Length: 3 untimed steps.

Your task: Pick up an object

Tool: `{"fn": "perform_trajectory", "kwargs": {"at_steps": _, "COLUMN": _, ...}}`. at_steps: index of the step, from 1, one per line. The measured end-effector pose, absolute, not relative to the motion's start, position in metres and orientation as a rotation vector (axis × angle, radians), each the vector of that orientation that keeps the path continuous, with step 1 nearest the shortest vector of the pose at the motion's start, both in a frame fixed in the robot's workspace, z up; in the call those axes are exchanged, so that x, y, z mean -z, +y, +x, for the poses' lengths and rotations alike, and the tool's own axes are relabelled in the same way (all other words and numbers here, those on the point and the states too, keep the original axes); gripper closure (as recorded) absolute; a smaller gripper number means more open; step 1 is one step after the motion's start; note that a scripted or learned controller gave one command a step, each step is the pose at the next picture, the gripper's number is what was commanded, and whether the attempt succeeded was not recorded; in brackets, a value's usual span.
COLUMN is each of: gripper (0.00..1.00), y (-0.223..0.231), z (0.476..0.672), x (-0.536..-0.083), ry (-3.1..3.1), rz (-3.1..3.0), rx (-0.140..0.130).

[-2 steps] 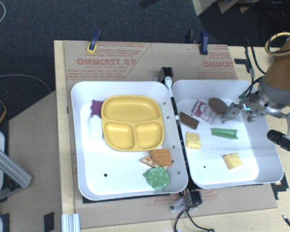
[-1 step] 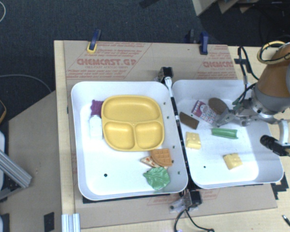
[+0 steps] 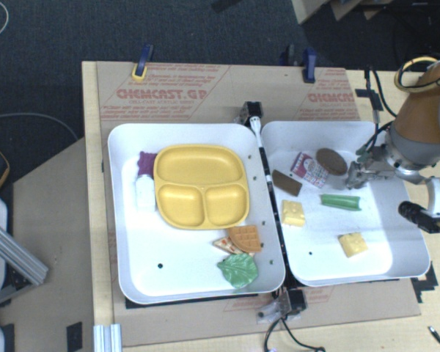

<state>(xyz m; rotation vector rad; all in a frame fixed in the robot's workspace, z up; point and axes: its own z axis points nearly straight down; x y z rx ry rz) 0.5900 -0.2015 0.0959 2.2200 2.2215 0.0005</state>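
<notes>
1. The gripper [image 3: 356,173] is low in the right bin [image 3: 396,266], near its upper right part, with the arm [image 3: 419,127] reaching in from the right edge.
2. Whether the gripper is apart or together I cannot tell; it is too small and dark against the arm.
3. Nothing shows between its tips, so by my reading no object is picked up yet and the grasp and lift are left to do.
4. Nearest to it are the brown round piece [image 3: 332,160], just to its left, and the green stick [image 3: 341,202], lying flat just below it. Either could be the target; I cannot say which.
5. Also in the right bin: a pink and white packet [image 3: 308,169], a dark brown block [image 3: 286,182], a pale yellow cube [image 3: 293,213] and a yellow wedge [image 3: 353,243], all lying apart from each other.
6. The left bin [image 3: 132,270] holds a yellow divided tray [image 3: 202,184], a green leaf [image 3: 239,268], a waffle piece [image 3: 245,237], a purple item [image 3: 146,163] and a white item [image 3: 144,193], all well away from the gripper.
</notes>
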Motion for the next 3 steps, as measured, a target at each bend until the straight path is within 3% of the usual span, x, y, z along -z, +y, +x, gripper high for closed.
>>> {"fn": "perform_trajectory", "kwargs": {"at_steps": 2, "gripper": 1.0, "y": -0.199, "z": 0.593, "x": -0.219, "ry": 2.216, "rz": 2.214, "rx": -0.005}}
{"fn": "perform_trajectory", "kwargs": {"at_steps": 3, "gripper": 1.0, "y": -0.2, "z": 0.594, "x": -0.226, "ry": 2.219, "rz": 2.217, "rx": -0.003}}
